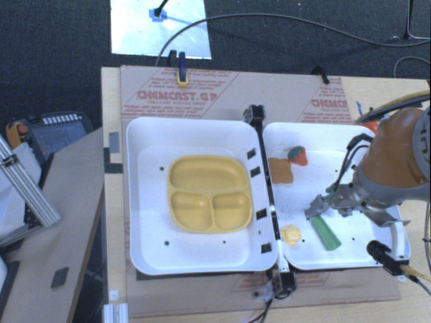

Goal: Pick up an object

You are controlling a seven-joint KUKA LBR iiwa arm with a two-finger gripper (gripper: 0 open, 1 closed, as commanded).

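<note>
Two white bins sit side by side on your surface; the left bin holds a yellow divided tray; the right bin holds a brown flat piece, a red and green toy, a small yellow piece and a green block; your arm reaches in from the right, and its jaws hang low over the right bin, just above the green block's upper end; you cannot tell from this angle whether they are wide or narrow, nor whether they touch the block.
</note>
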